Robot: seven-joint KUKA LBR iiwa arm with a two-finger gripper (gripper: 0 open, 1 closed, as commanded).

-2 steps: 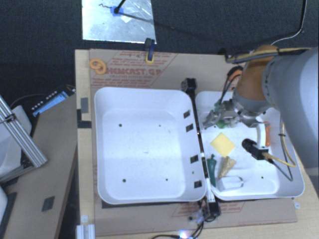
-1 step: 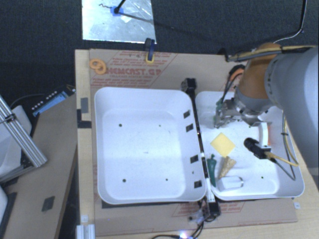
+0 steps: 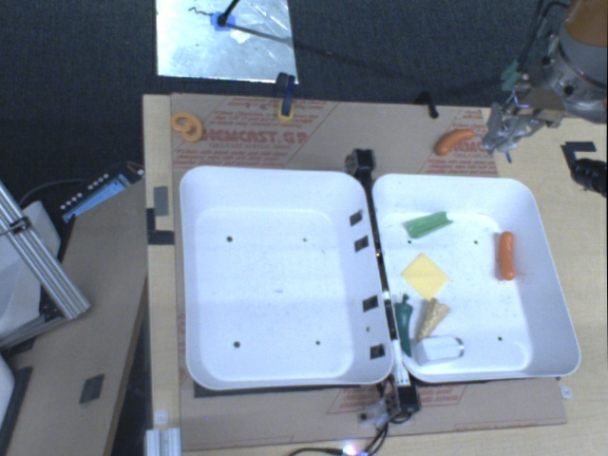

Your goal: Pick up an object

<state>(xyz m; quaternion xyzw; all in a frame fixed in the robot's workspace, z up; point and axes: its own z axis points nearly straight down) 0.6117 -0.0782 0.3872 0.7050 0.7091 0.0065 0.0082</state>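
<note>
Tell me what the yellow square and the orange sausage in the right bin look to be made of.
Yellow square: likely soft plastic or foam, a toy cheese slice; flat, matte, evenly coloured. Orange sausage: probably moulded plastic or rubber; smooth, rounded ends, slight sheen. The view is too coarse to be sure of either.

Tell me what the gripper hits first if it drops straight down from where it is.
Probably the bare board behind the right bin, just right of the orange sausage. The gripper points down there, though depth is unclear.

Place: robotics lab
Signs: twin white bins [image 3: 275,183] on a cardboard-covered bench [image 3: 380,122], aluminium framing [image 3: 33,264], loose cables [image 3: 380,69], dark carpet [image 3: 76,65].
</note>
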